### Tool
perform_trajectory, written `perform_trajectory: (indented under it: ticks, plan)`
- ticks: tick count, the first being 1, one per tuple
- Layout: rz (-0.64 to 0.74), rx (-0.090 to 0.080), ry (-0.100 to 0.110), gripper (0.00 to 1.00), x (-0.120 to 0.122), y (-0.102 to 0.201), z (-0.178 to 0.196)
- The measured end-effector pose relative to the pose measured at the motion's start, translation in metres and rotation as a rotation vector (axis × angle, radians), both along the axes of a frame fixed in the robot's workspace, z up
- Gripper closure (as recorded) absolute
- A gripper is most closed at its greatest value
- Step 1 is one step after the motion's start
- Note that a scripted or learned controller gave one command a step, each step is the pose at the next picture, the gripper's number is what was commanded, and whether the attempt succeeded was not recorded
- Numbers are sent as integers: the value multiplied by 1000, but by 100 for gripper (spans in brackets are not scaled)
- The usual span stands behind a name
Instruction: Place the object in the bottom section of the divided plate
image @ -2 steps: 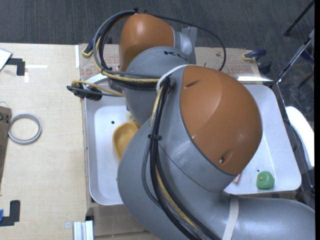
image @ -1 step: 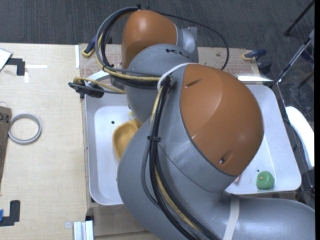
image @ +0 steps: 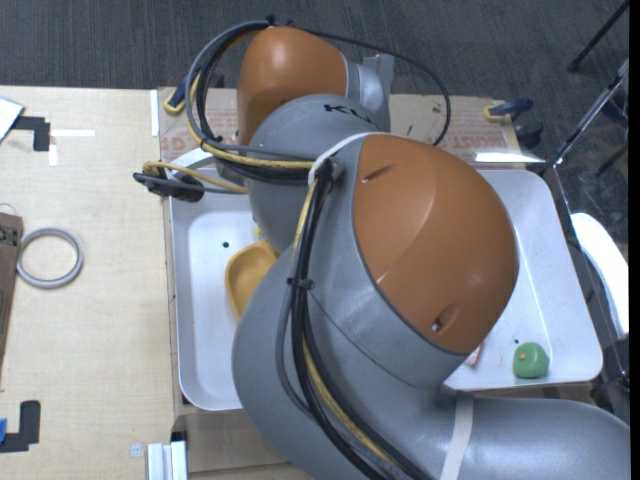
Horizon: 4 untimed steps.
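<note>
The grey and orange arm (image: 400, 298) fills the middle of the view, its two orange-capped joints stacked from 12 o'clock down to the centre, with black and yellow cables (image: 300, 298) looped along its side. Its bulk covers the end effector, so I cannot tell whether that is clenched or released, nor whether it grasps anything.

Under the arm lie two shallow white bins. In the left bin (image: 200, 368), at about 9 o'clock from the arm's big joint, part of a yellow plate (image: 247, 276) peeks out; its sections are mostly hidden. In the right bin (image: 545, 238), near its 5 o'clock corner, a small green object (image: 530, 360) rests on the floor, well apart from the plate.

On the wooden tabletop (image: 90, 368), at the view's 9 o'clock, lies a grey tape roll (image: 48, 257).
</note>
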<state>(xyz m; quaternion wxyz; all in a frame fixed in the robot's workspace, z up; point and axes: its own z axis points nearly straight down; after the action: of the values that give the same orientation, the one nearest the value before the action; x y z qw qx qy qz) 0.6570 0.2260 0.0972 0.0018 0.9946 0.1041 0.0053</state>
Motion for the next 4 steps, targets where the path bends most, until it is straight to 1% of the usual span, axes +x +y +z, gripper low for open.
perform_trajectory:
  ticks: [1, 2, 3, 4]
  plan:
    - [-11, 0, -4, 100, -15, 0, 1]
    - [-17, -1, -6, 100, -13, -3, 10]
    - [74, -1, 12, 100, -4, 2, -5]
    - [-8, 2, 11, 100, -5, 1, -5]
